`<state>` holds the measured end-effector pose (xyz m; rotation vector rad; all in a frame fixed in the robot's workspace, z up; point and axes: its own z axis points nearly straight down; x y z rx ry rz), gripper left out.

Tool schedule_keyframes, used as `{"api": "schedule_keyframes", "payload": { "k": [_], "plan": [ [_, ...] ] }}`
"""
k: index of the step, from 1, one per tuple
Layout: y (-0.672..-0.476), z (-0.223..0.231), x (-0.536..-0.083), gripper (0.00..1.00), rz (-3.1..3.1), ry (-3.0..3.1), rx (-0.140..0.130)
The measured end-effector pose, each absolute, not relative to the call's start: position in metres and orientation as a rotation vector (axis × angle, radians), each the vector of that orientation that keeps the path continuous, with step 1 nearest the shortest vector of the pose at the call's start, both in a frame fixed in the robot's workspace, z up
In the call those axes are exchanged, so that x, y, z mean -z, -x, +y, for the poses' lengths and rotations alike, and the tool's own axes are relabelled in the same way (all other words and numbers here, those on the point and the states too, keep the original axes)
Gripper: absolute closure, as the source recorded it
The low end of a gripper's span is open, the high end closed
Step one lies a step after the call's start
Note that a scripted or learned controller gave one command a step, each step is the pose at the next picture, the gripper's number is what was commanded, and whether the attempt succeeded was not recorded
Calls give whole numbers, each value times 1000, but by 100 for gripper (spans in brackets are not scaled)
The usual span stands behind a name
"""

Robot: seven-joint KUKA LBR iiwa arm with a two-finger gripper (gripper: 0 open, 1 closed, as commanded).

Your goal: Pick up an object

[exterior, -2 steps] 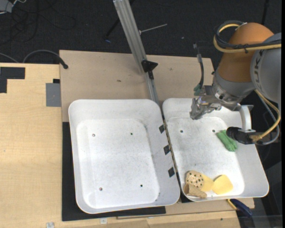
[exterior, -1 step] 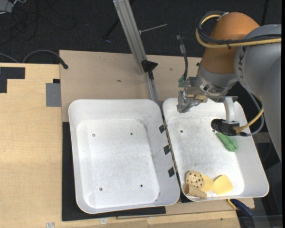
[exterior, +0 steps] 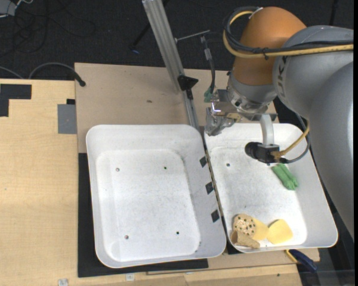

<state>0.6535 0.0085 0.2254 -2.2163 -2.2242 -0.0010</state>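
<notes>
The left shallow white plastic bin (exterior: 101, 159) carries nothing to grasp, so the move turns on the right shallow white plastic bin (exterior: 322, 219). At that bin's far left corner, close to the divider between the two bins, hangs the metal two-finger gripper (exterior: 215, 126); nothing lies between its tips, and whether they stand wide or narrow I cannot tell. The things to pick all lie away from it, toward the near and right side of the bin. At the near edge sits a tan speckled cookie-like piece (exterior: 244, 225), touching a pale yellow wedge-shaped block (exterior: 277, 232) to its right. Further right and farther back, beside the dark cable fitting (exterior: 259, 152), a small green elongated piece (exterior: 285, 176) lies with its long axis slanting toward the near right. Of the three, the green piece is judged nearest the gripper.
</notes>
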Motion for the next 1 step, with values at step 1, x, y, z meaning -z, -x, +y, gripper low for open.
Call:
{"api": "schedule_keyframes", "payload": {
  "k": [1],
  "plan": [
    [-659, 59, -238, 100, -2225, 2215, 2]
  ]
}}
